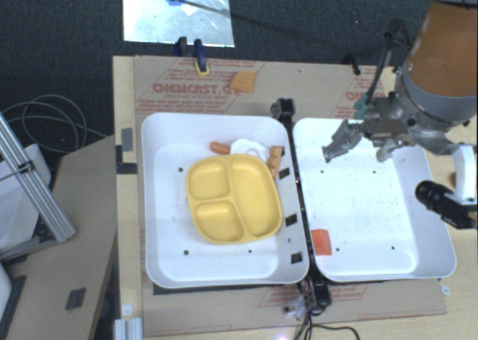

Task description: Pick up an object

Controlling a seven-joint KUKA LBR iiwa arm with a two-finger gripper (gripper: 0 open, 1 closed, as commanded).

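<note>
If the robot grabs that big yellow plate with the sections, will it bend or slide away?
The yellow plate looks like moulded plastic with three compartments, so it is probably stiff and light. It is wide and shallow, so the gripper would likely have to pinch its rim. Its smooth look and the white bin floor suggest it may slide if pushed.

"CHEMCAST" on the brown board (196,86)

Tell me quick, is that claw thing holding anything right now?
Gripper: jaws open, holding nothing, above the right bin.
</note>
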